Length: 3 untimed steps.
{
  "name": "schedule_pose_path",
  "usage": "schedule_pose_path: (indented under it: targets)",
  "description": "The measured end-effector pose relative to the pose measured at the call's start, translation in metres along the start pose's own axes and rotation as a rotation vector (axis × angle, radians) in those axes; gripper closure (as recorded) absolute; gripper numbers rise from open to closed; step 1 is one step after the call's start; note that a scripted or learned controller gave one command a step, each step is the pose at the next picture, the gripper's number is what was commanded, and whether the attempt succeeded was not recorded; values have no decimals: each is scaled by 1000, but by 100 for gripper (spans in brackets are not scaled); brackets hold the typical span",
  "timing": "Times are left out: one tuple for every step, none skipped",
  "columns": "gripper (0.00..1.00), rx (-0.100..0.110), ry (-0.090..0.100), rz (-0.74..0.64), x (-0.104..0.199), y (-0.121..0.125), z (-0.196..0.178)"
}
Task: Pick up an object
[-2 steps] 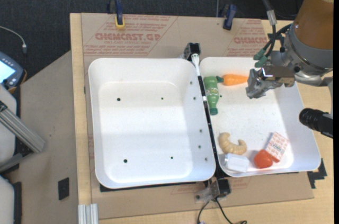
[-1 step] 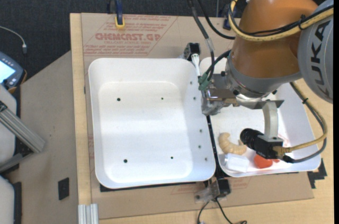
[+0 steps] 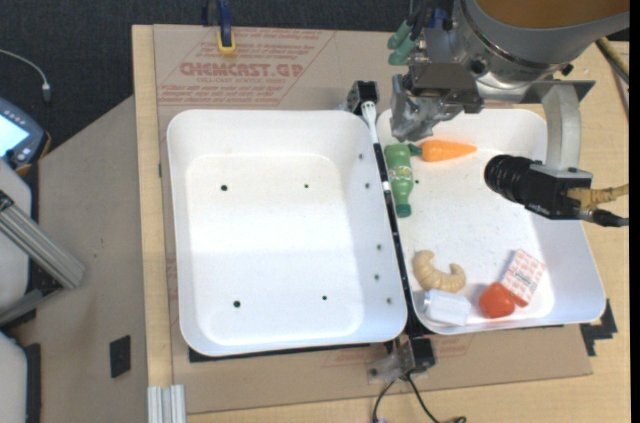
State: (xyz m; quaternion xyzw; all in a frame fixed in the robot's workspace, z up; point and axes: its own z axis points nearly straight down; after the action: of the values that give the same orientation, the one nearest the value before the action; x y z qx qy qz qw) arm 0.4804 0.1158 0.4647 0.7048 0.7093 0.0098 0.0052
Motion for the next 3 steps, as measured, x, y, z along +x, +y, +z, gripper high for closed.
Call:
schedule_pose_path:
  targets:
    - [100,35,-10,-2,84,-6,145]
    - [100,29,-10,8,90,51,219]
    - [100,12,-4,4,108,101,161]
